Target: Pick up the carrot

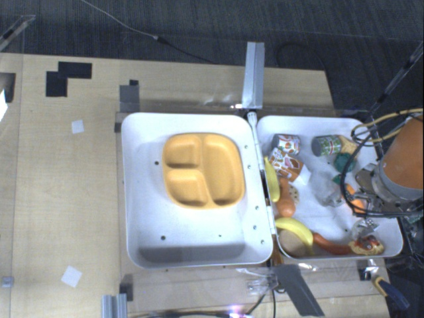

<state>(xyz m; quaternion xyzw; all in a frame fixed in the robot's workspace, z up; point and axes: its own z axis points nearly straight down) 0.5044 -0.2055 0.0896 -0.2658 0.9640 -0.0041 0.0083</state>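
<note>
Carrot [329, 245]: lying along the right bin's [397, 247] front edge, beside the banana [295, 230].
Gripper [365, 225]: just above the carrot's end; grip can't be made out.

One fixed camera looks down, seemingly slightly slanted, on both bins [192, 128] from mid-height.

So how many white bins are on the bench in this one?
2. The left bin holds a yellow divided plate. The right bin holds the clutter of food items, with the arm reaching over its right side.
</note>
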